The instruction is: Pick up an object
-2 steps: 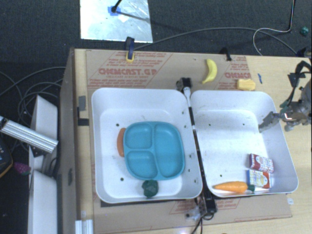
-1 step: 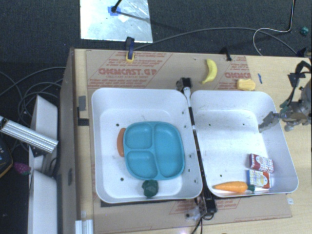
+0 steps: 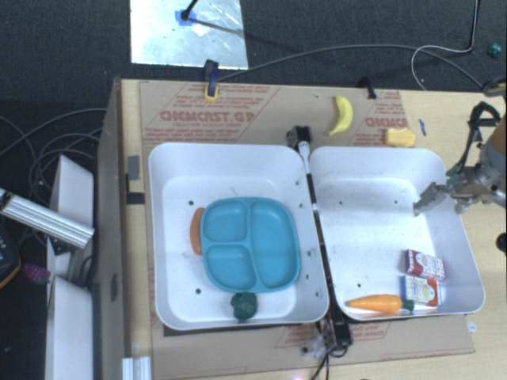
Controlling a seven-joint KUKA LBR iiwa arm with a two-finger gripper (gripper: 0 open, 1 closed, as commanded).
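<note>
Gripper poised at right bin's far right edge; finger spread impossible to tell. Cartons and carrot nearer the camera, carrot lengthwise along the front wall.

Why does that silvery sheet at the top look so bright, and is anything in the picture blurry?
In the camera view, the crinkled silvery foil sheet on the dark floor reflects the overhead light as patchy glare; the two shallow white bins look evenly lit with soft shadows only; the grey robot arm at the right edge is slightly blurred, while the blue divided plastic plate is sharp.
</note>
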